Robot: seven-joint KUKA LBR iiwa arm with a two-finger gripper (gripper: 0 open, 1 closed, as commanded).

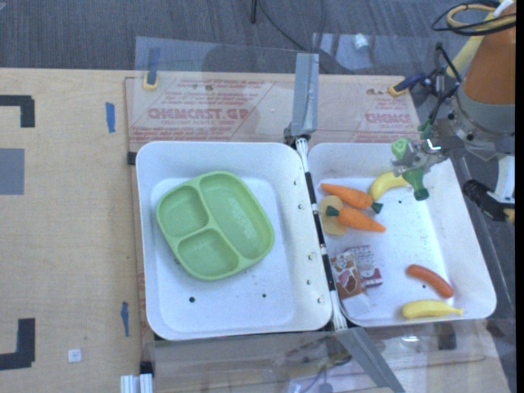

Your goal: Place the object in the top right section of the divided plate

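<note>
A green divided plate [214, 225] lies in the left bin [164, 162], tilted, with nothing in its sections. Over the back of the right bin [471, 252] my gripper [411, 172] hangs with its green-tipped fingers [400, 149] spread apart, so it looks open. A small yellow banana [385, 186] lies just left of it, its right end reaching toward the gap between the fingers. Whether the banana touches a finger is unclear.
The right bin also holds two carrots [350, 196] [361, 219], a pale round piece [332, 222], a printed packet [356, 270], a red sausage [431, 280] and a second banana [431, 309]. A metal divider post [305, 97] stands behind the bins.
</note>
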